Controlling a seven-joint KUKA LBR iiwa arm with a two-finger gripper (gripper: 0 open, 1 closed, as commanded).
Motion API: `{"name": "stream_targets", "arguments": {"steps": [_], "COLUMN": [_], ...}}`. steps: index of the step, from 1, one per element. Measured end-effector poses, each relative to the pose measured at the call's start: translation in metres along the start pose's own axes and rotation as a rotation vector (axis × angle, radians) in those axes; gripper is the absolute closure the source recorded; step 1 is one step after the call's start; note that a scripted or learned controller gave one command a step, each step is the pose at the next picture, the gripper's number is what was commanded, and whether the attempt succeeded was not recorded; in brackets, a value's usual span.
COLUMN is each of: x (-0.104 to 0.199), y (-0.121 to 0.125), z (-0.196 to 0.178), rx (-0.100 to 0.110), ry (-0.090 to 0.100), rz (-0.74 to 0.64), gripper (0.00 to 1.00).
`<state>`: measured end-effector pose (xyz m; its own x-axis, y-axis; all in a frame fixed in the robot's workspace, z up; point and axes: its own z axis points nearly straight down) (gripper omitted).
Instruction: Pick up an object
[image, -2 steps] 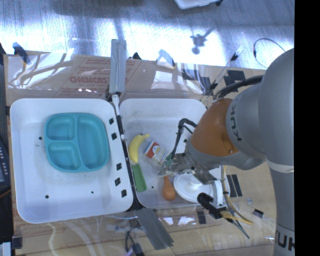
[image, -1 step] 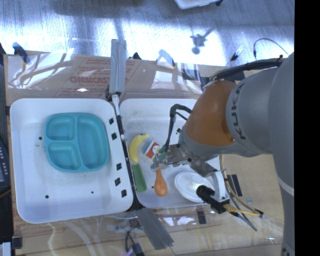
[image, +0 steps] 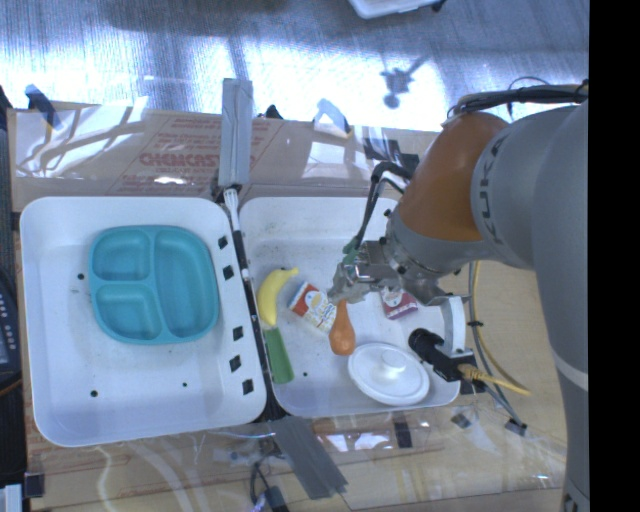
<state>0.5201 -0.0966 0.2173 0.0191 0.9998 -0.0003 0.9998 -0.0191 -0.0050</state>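
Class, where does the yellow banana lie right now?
In the camera view, the yellow banana lies in the right white bin, by its left wall, just above the green stick and left of the small red-and-white carton.

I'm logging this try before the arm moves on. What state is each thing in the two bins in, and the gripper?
Gripper: low in the right bin, above the carrot; grip unclear.
Carrot: lying in the bin.
Banana: lying by the left wall.
Small carton: on its side.
Green stick: lying flat.
White round lid: resting flat.
Teal divided plate: flat in the left bin.
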Motion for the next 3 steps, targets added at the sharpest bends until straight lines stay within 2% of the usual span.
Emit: {"name": "stream_targets", "arguments": {"steps": [1,2,3], "x": [0.047,0.069,0.04], "y": [-0.045,-0.044,-0.01], "z": [0.029,0.0,-0.014], "rx": [0.004,-0.002,0.0], "ry": [0.001,0.0,0.0], "rz": [0.12,-0.05,0.031], "gripper": [1.0,1.0,1.0]}}
